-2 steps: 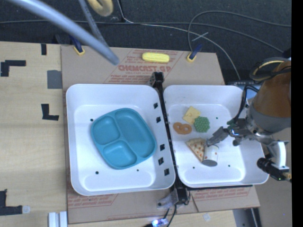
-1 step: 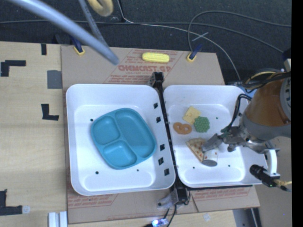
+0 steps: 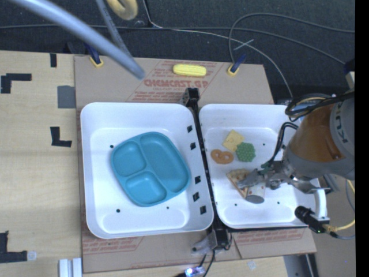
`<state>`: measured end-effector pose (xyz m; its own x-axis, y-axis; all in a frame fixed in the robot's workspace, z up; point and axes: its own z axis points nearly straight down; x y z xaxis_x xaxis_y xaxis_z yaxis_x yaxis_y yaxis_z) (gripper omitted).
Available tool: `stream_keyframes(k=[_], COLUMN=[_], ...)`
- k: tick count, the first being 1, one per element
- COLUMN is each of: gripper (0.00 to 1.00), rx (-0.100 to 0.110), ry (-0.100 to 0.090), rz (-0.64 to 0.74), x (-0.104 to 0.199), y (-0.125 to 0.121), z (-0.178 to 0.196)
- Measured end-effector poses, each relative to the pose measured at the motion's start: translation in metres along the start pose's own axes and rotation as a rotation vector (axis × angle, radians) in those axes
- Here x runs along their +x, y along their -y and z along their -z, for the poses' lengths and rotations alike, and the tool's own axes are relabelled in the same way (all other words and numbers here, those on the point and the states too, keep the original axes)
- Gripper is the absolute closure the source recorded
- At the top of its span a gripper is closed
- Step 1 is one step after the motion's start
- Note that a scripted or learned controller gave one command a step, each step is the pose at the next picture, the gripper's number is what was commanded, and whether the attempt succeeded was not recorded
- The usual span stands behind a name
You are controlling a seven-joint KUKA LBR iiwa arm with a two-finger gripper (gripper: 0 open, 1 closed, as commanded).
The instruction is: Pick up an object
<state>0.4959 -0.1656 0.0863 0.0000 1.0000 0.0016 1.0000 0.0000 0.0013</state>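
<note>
Wooden boards and a sheet of cardboard (image 3: 173, 82) cover the bench (image 3: 34, 154); on the cardboard two white bins stand side by side, and a yellow toy (image 3: 189, 70) lies behind them. Left bin (image 3: 95, 154) holds a blue divided plate (image 3: 150, 167); right bin (image 3: 230, 215) holds four small things close together: a yellow wedge (image 3: 233, 139), a green bumpy piece (image 3: 245, 152), a brown pretzel (image 3: 221, 156) and a tan flat piece (image 3: 237, 178).

From the right, the arm (image 3: 320, 143) reaches into the right bin; its gripper (image 3: 253, 184) is low over the bin floor, just beside the tan flat piece and maybe touching it; whether the jaws are released or clenched I cannot tell, because they are dark and blurred against the bin.

All these things look like light toy food; I judge the tan piece stiff and thin, so it may slide on the smooth floor; a hold across its narrow sides seems best. The green piece seems to me thicker and easier to pinch.
</note>
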Motion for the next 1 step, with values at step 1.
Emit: stream_keyframes(k=[1], gripper=[1.0], rx=[-0.002], ry=[-0.005], rz=[0.003], x=[0.0018], y=[-0.0021], z=[0.0155])
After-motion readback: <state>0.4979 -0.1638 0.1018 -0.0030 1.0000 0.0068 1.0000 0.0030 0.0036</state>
